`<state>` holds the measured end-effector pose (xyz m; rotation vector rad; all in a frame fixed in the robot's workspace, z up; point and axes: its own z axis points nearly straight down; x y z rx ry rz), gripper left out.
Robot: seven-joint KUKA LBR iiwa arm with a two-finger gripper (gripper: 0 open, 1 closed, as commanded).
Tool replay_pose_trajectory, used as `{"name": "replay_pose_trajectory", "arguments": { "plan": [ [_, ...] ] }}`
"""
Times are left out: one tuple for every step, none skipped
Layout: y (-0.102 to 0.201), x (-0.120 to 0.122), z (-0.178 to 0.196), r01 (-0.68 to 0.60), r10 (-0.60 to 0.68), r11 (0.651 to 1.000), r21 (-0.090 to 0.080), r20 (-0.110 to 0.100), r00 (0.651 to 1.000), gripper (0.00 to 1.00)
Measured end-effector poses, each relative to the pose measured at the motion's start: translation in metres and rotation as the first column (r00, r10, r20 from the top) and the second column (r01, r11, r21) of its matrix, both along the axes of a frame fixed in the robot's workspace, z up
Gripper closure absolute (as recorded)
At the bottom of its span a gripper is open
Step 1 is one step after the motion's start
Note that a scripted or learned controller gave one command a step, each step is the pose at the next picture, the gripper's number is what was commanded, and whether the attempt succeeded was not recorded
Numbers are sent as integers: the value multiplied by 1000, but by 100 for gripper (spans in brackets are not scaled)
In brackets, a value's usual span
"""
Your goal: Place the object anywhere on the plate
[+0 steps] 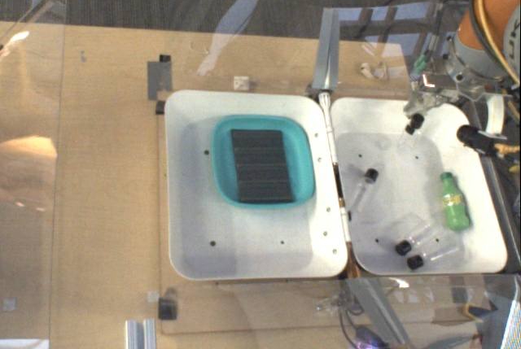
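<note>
One dark ridged block is seen lying flat inside the teal plate in the left bin, so the placing is judged as likely done, if that block is the object meant. In the right bin, well apart from the plate, a green bottle and some clear black-capped vials are spread about. The gripper is held over that bin's far edge, with nothing visibly carried; whether it is wide or narrow cannot be told. Should the bottle be intended instead, a slip could be caused by its round body, and the block already on the plate could be knocked during release.
</note>
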<state>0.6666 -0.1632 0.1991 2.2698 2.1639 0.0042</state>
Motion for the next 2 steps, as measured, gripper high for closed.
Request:
{"name": "replay_pose_trajectory", "arguments": {
  "plan": [
    [0,0,0,0,0,1000,0,0,1000,0],
    [0,0,0,0,0,1000,0,0,1000,0]
  ]
}}
